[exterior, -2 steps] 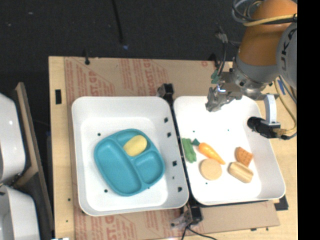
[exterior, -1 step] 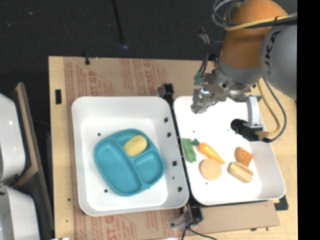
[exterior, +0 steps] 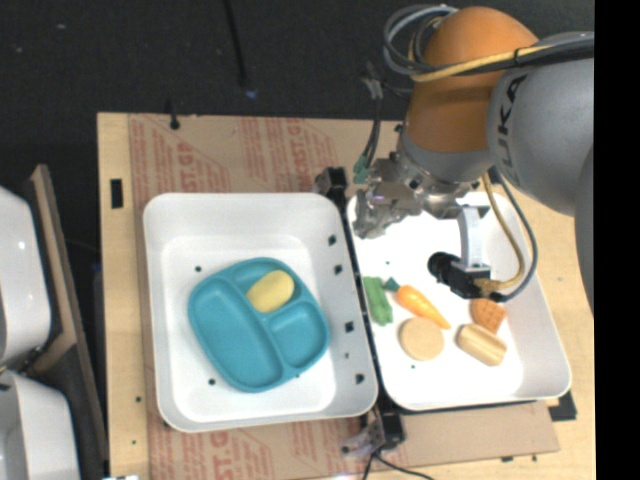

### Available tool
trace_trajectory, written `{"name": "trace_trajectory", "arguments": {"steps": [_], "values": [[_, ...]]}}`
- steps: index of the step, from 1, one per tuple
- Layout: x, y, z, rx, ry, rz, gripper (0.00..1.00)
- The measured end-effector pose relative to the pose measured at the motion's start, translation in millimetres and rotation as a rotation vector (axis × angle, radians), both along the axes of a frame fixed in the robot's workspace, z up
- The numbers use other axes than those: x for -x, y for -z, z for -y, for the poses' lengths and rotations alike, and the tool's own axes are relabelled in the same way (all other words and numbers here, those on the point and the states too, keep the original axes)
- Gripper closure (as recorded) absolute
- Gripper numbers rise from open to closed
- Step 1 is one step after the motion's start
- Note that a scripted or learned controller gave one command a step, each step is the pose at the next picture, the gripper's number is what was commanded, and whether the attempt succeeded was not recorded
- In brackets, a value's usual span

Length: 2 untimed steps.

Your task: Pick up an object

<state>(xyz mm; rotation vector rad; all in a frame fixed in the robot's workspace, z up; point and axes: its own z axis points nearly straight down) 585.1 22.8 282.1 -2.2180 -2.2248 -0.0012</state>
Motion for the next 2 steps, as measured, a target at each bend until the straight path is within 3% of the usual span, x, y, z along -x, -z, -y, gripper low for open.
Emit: {"name": "trace_trajectory", "arguments": {"steps": [1,2], "values": [[1.9,19.7,-45.1,0.0,0.0,-0.001,1.0],[1.5,18.7,-43.3,0.0,0.003,0.0,0.0]]}}
